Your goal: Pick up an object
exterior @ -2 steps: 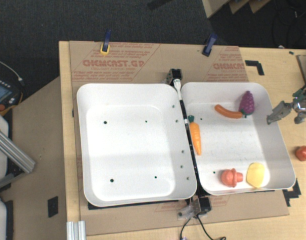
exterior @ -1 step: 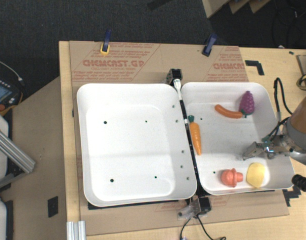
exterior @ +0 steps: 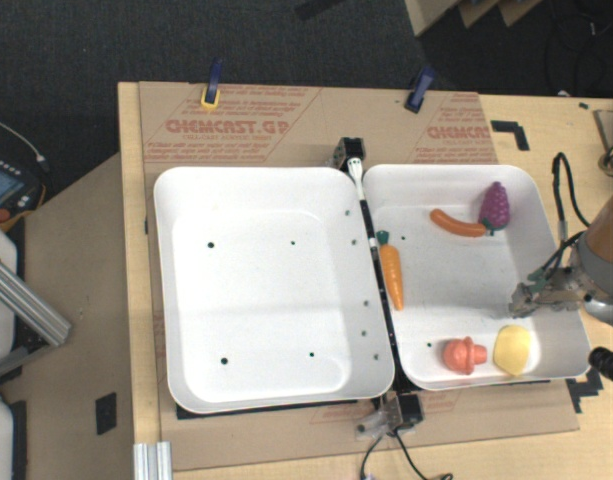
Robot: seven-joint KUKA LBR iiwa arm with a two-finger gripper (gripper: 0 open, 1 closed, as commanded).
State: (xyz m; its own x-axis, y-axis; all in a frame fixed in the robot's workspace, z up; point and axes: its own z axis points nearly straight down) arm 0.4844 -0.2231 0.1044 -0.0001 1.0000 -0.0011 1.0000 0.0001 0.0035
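Since the gripper (exterior: 531, 296) hovers low by the right bin's (exterior: 426, 190) right wall, I cannot tell its state. Nearest, at the front edge, sit a yellow lemon (exterior: 513, 349) and red toy (exterior: 463, 355): light, smooth, apt to roll. Farther back lie carrot (exterior: 390, 275), sausage (exterior: 456, 224), grapes (exterior: 494, 205); slender ones suit crosswise pinching.

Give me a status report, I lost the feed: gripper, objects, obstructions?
Gripper low at right bin's right side, nothing seen between fingers. Nearest: lemon, red toy. Carrot, sausage, grapes farther off. Path unobstructed.
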